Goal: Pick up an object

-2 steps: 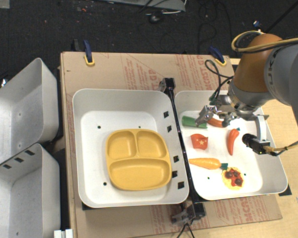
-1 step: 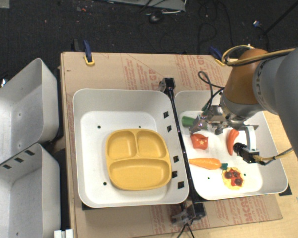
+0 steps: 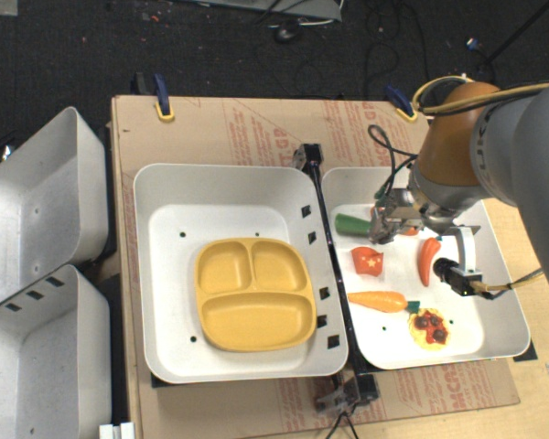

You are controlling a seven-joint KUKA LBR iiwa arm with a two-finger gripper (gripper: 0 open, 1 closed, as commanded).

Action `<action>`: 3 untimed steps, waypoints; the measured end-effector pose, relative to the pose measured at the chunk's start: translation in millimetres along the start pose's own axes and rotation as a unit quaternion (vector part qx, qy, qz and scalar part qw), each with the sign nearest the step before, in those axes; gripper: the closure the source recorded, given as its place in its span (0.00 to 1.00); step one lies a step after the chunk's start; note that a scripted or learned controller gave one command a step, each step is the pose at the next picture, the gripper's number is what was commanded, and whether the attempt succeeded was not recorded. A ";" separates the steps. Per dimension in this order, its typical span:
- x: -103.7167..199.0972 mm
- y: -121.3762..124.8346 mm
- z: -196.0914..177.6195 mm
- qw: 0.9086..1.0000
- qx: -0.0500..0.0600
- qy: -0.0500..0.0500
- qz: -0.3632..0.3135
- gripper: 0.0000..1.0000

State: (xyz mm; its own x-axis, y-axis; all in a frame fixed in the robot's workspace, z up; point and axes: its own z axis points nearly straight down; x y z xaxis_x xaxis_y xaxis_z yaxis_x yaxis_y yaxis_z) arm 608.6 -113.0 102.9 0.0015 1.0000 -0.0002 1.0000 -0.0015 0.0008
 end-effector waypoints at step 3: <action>2.9 12.1 -125.0 1.000 -0.001 0.000 -0.002 1.00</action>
State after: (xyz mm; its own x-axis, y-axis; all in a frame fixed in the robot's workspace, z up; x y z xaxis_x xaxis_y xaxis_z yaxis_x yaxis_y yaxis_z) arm 620.7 -110.1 227.9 -0.0024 1.0000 -0.0006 1.0000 0.0024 0.0027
